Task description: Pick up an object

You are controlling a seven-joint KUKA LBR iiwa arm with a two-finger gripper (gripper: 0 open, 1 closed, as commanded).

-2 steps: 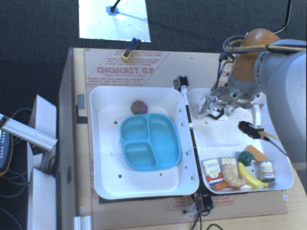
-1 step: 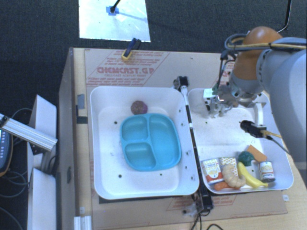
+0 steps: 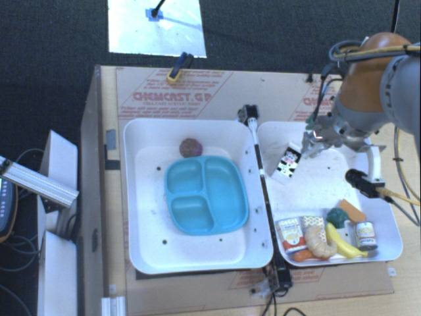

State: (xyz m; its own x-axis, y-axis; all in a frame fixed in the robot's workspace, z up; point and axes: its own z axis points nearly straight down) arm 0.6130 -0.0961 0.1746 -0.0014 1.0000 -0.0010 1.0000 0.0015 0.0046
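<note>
My gripper (image 3: pixel 310 141) hangs over the back of the right bin (image 3: pixel 395 242), below the grey and orange wrist. Just to its lower left, a small black-and-white carton (image 3: pixel 287 161) lies tilted near the bin's left wall; whether the gripper touches it is unclear. At the bin's front lies a heap: a red-and-white packet (image 3: pixel 289 233), a beige knobbly piece (image 3: pixel 320 242), a yellow banana (image 3: pixel 343 240), a green lump (image 3: pixel 337 217), an orange block (image 3: pixel 352 210) and a small jar (image 3: pixel 365 232).
The left bin (image 3: pixel 141 176) holds a blue divided plate (image 3: pixel 205 195) and a brown round object (image 3: pixel 191 147) behind it. A black rail (image 3: pixel 258 157) runs between the bins. A black part (image 3: pixel 360 182) with cables sticks out at the right bin's right side.
</note>
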